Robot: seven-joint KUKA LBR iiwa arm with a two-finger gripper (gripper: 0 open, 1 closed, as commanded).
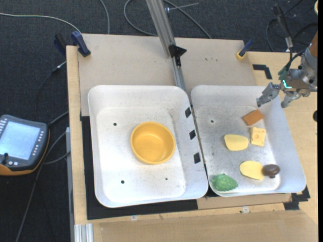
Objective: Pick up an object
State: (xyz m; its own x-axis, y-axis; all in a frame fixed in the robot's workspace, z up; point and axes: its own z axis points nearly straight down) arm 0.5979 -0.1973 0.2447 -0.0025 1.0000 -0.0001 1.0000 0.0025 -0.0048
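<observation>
Lighting is even and bright from overhead. Both white bins (101, 135) are near overexposed, with mild glare along their rims. Shadows are short and soft; the yellow bowl (152, 142) casts almost none. Focus is slightly soft overall. The dark floor (30, 59) shows grain.

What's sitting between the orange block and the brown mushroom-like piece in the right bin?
In the camera view, the yellow cheese wedge lies between the orange block and the brown piece, with bare white bin floor around it.
</observation>
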